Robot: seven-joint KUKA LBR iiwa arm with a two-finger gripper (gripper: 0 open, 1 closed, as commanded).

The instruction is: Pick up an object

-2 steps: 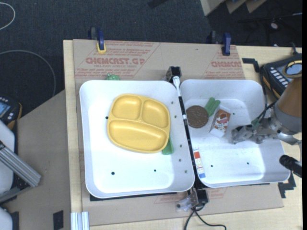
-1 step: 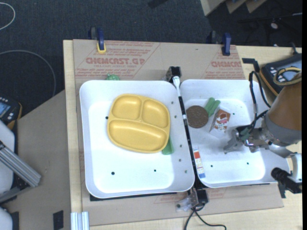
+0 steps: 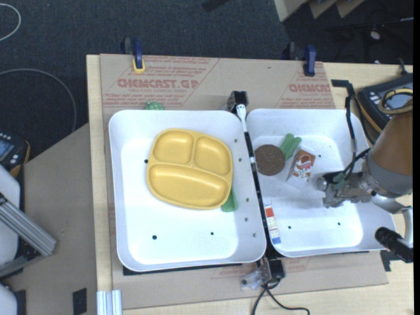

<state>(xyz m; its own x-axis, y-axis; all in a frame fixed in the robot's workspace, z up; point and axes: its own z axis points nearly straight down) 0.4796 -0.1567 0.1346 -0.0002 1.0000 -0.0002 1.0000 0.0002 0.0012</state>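
Two shallow white bins sit side by side on the counter (image 3: pixel 197 77), which has a brown cardboard-looking sheet printed with red lettering under them.

The left bin (image 3: pixel 131 228) has a yellow divided plate (image 3: pixel 190 169) lying flat in its upper middle, three compartments facing up. A green thing (image 3: pixel 229 202) pokes out from under the plate's lower right edge, mostly hidden, so I can't say what it is.

The right bin (image 3: pixel 308 231) is where the small stuff is. A round brown disc (image 3: pixel 269 159) lies near the bin's upper left, and a green piece (image 3: pixel 289 144) leans against its upper right edge, touching it. Just right of those is a small red and white packet (image 3: pixel 302 165), tilted.

The arm comes in from the right, orange band visible, and the pincer (image 3: pixel 335 194) is down low inside the right bin, near its right side. It's just beside the packet, a little below and right of it, not touching as far as I can see. It's too dark and cluttered down there, so honestly I can't tell the pincer's state, and nothing shows in its grip.
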